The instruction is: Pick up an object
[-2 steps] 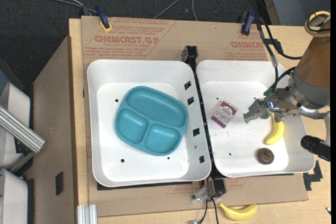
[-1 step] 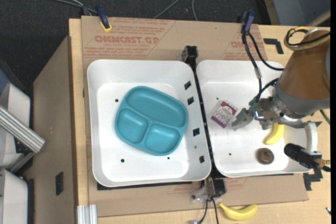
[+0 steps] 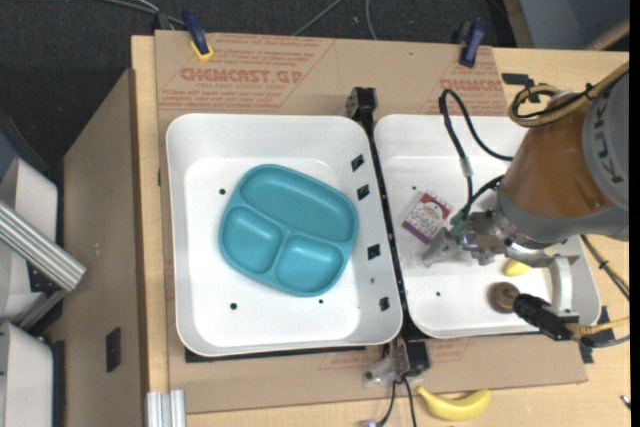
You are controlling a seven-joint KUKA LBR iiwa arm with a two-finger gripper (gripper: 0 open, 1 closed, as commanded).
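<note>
At the left of the frame, the left shallow white bin sat on the cardboard-covered desk and held a teal plastic divided plate, lying flat near the bin's middle with its three compartments facing up. It was well apart from the arm and looked an unlikely target for this reach.

Just right of the centre divider, in the right shallow white bin, lay a small white packet with red and purple print, tilted so that its long axis ran roughly from upper right to lower left. I judged this packet to be the thing the pick would turn on.

The gripper hung directly beside it, at the packet's lower right edge, so the packet lay up and to the left of the gripper, touching or nearly so; which, I could not tell. Whether the gripper was spread or pressed together could not be made out either, since the arm's grey wrist and orange band covered much of it. Nothing was visibly pinched.

Further right, toward the lower right of the frame, a small brown round object and a yellow piece rested in the same bin, near the arm but below the gripper.
</note>
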